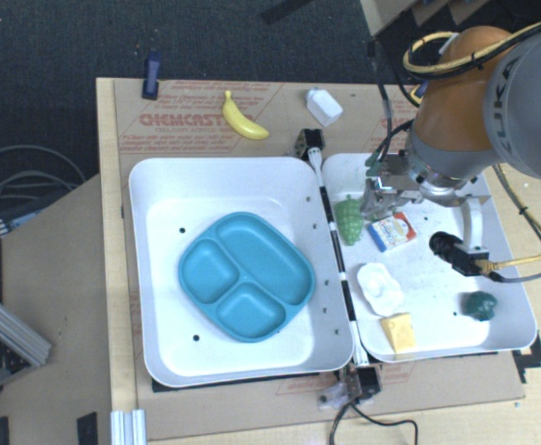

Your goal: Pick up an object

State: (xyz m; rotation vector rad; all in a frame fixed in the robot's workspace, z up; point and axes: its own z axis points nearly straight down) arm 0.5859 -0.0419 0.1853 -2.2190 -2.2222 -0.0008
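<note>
Two white bins seen from above, arm low in the right one.

I see the left bin [159, 248] holding a blue divided plate [245, 274]. In the right bin [507, 276], the gripper [379, 197] sits over a small carton [393, 231], finger state unreadable; just left a green object [349, 221], below a white lump [380, 287], then a yellow block [398, 331].
</note>
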